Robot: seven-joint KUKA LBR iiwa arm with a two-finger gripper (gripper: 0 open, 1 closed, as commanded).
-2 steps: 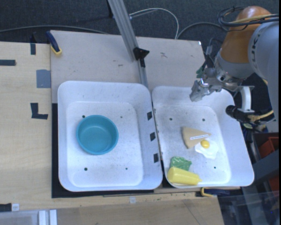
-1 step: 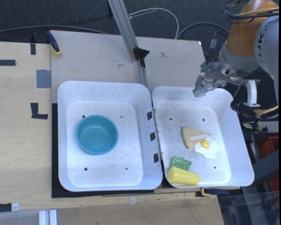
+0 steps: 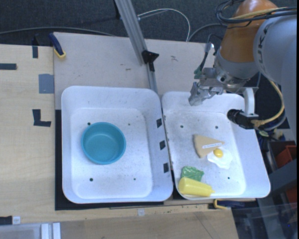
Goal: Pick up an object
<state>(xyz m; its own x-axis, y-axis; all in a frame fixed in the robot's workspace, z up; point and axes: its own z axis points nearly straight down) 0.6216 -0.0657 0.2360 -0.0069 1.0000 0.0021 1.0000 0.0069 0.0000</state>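
**Arm above the far rim of the right bin, toys lying below**

The grey arm (image 3: 269,39) reached in from 3 o'clock, with its orange band above the wrist. Its gripper (image 3: 197,96) hung over the far rim of the right bin (image 3: 249,178), toward 12 o'clock of that bin. I cannot tell from this view if the fingers were apart or together, and nothing was seen between them.

In the right bin lay four small toys, all well apart from the gripper. A tan cheese wedge (image 3: 205,144) lay near the middle. Just beside it, at 4 o'clock, was a toy fried egg (image 3: 220,156), touching the wedge. At 6 o'clock of the bin, a green leafy piece (image 3: 192,173) lay touching a yellow toy (image 3: 195,187), perhaps a corn cob, which rested against the near rim.

The left bin (image 3: 74,183) held a blue bowl (image 3: 103,142), upright, at 9 o'clock of its floor. Both bins stood on the bench (image 3: 20,148), edge to edge.
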